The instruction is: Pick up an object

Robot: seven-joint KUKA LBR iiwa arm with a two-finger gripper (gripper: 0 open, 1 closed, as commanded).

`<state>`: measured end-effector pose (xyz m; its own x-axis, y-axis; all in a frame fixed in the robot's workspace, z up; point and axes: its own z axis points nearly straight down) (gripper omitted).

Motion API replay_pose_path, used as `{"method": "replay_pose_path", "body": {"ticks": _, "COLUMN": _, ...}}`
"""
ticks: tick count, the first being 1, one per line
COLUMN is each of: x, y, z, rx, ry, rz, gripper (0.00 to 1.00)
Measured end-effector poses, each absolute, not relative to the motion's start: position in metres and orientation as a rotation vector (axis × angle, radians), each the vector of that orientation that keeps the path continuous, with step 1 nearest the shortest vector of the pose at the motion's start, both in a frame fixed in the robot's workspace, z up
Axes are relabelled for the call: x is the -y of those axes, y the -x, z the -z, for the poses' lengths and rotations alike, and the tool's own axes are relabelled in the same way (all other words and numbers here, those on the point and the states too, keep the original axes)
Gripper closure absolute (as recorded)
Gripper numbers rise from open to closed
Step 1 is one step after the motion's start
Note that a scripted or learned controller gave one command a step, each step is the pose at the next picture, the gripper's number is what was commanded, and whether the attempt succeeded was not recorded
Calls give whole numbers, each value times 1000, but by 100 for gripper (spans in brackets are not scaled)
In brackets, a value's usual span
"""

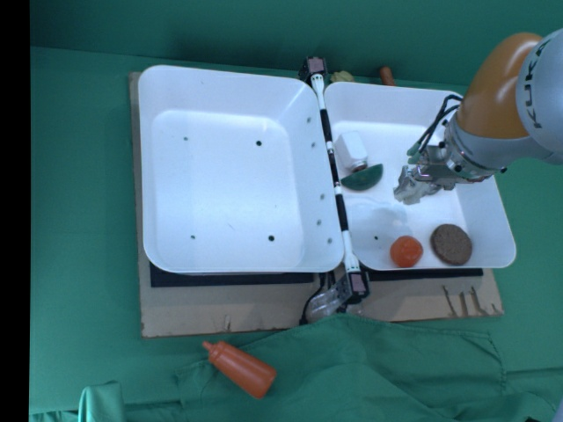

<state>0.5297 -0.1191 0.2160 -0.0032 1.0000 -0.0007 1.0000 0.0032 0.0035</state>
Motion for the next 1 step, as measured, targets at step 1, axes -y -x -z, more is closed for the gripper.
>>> {"method": "replay_pose_path", "body": {"ticks": 1, "x": 163, "y": -550, "z": -314, "rx": -2205, "ry": -2216, "rz": -9, "gripper": 100}}
